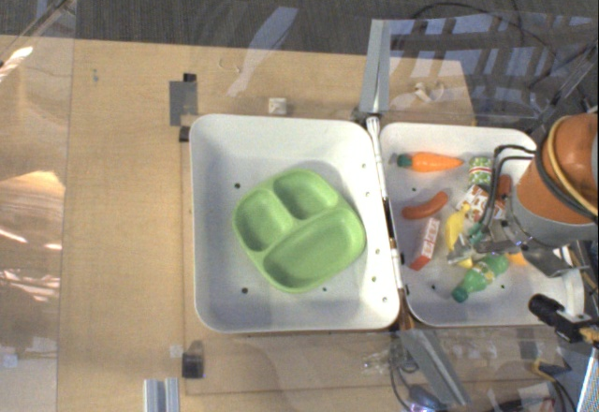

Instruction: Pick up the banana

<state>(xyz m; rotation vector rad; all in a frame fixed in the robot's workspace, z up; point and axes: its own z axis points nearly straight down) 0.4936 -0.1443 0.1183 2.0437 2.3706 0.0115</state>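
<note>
Gripper: grey two-finger gripper point(475, 249) low in the right white bin point(421, 302), at the right of the frame; whether it is wide or narrow, I cannot tell
Banana: small yellow toy banana point(453, 230) just left of the gripper; lying in the bin
Nearby: orange carrot point(429, 160) above; brown sausage point(425, 206) left; green plastic bottle point(475, 281) below
Left bin point(211, 213): green three-compartment plastic tray point(299, 228) at centre frame

Yellow banana point(454, 231), right bin (partly hidden), mid-floor.
</note>
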